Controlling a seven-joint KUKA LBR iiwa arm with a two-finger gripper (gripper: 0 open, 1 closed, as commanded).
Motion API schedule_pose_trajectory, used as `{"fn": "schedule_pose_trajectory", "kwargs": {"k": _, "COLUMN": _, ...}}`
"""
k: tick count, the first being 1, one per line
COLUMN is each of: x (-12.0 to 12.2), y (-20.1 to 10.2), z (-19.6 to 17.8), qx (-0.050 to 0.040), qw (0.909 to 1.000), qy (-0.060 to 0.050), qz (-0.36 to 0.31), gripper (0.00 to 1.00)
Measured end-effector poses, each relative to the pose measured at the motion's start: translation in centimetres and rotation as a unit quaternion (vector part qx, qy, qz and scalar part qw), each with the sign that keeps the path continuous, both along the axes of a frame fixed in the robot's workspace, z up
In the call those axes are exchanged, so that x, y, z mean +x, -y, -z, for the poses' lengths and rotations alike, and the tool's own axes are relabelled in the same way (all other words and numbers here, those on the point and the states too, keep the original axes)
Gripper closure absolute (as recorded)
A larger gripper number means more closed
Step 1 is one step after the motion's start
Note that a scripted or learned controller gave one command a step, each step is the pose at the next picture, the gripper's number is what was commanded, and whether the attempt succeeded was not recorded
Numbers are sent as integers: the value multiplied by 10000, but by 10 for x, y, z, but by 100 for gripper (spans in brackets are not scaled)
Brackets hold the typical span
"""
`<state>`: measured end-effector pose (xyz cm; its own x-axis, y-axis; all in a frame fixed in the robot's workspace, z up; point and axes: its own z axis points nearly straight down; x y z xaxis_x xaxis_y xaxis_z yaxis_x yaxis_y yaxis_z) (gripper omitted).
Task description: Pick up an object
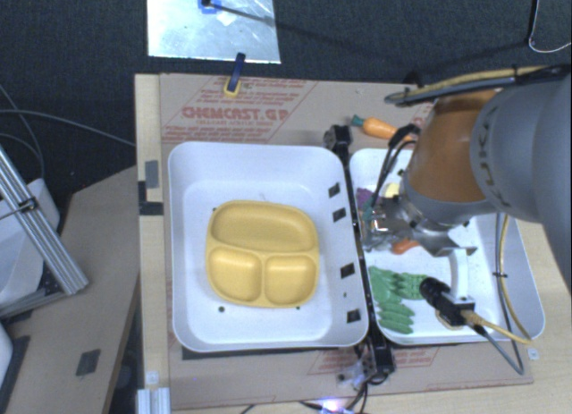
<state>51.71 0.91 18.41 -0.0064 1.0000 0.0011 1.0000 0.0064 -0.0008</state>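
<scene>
The arm (pixel 500 148) hangs low over the right bin (pixel 527 314), its wrist covering the gripper, whose state I cannot tell. Green pea pods (pixel 391 291) lie near in that bin. The left bin (pixel 192 251) holds a yellow tray (pixel 262 253).

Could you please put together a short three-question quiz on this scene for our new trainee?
1. True or false: the yellow tray lies in the right bin.
2. Which bin is the arm over? A) left bin B) right bin C) neither
3. Fill in: the green object lies toward the ____ edge of the right bin in the picture.

Key:
1. False; it lies in the left bin.
2. B.
3. Lower; it lies below the arm's wrist, beside the divider between the bins.
</scene>
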Motion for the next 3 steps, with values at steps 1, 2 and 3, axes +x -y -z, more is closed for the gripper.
{"fn": "schedule_pose_trajectory", "kwargs": {"k": 1, "x": -30, "y": -25, "z": -110, "qx": 10, "qw": 10000, "qy": 58, "qz": -10, "gripper": 100}}
{"fn": "schedule_pose_trajectory", "kwargs": {"k": 2, "x": -28, "y": -35, "z": -270, "qx": 11, "qw": 10000, "qy": 98, "qz": -7, "gripper": 100}}
{"fn": "schedule_pose_trajectory", "kwargs": {"k": 3, "x": -31, "y": 19, "z": -154, "qx": -16, "qw": 10000, "qy": -33, "qz": 56, "gripper": 100}}
